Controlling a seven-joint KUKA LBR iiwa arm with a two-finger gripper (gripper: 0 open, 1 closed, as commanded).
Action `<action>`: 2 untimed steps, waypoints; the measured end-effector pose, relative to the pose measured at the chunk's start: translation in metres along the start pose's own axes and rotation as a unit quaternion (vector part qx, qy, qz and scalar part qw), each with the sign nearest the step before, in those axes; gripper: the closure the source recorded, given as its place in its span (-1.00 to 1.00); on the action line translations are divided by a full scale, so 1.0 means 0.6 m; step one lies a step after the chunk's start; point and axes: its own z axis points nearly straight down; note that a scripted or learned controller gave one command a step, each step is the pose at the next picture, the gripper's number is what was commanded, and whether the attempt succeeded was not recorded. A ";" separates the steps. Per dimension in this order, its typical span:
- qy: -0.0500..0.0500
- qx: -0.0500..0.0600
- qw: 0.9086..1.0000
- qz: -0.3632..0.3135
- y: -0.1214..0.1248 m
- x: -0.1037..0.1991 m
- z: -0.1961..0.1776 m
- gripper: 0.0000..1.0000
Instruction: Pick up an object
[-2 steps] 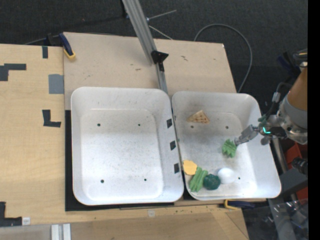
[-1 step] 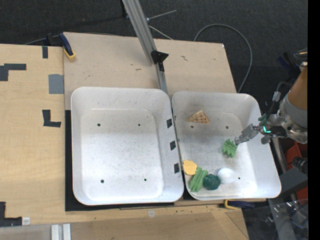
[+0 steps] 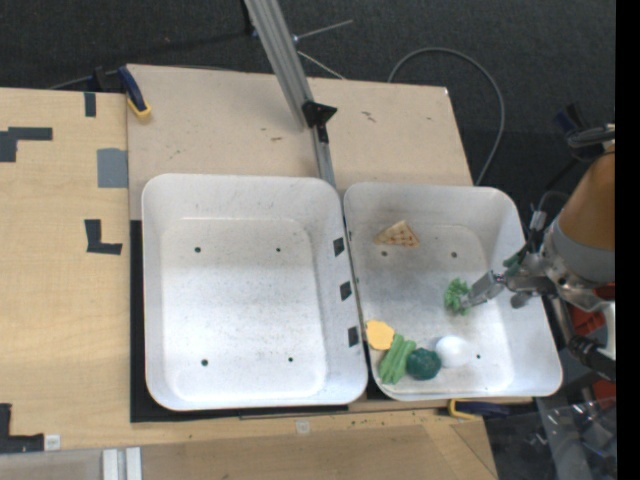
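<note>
Broccoli (image 3: 457, 295) was seen in the right bin (image 3: 500, 208), touched by the gripper (image 3: 487, 286); whether it was clamped could not be told. A firm, centred squeeze before lifting was judged advisable, clear of the white ball (image 3: 452, 348).

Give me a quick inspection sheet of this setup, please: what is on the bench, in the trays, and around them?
Surface: wooden bench bearing two white bins, left bin and right bin, side by side.
Job's things: all in the right bin: tan wedge, green leafy piece, yellow piece, green pods, dark green ball, white ball.
Clutter: grey and black tape marks on the bench.
Grippers: gripper beside the green leafy piece; grasp cannot be told.
Cables: thin cable looping behind the bench.
Surroundings: slanted metal pole, dark floor.
</note>
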 end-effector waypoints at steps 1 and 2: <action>0.000 0.001 1.000 -0.001 0.005 0.000 0.106 -1.00; -0.001 -0.003 1.000 -0.001 0.005 0.000 0.120 -1.00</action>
